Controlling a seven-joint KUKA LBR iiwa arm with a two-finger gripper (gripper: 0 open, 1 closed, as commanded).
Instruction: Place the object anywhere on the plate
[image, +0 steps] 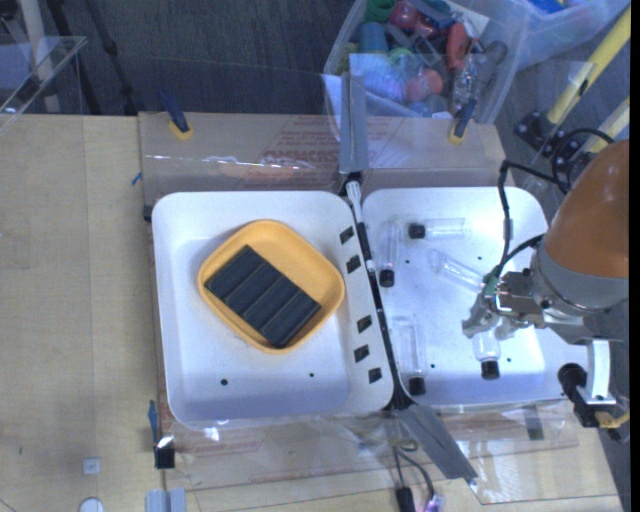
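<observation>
A yellow, rounded-square plate lies in the left bin. A dark grey ribbed rectangular object rests flat on the plate, lying diagonally across its middle. My gripper hangs low over the right bin, near its right side and far from the plate. Just below the gripper lies a clear tube with a black cap; whether the gripper touches it is unclear.
More clear tubes with black caps lie in the right bin: one at the back, one by the divider, one at the front left. A slanted divider separates the bins. A box of clutter stands behind.
</observation>
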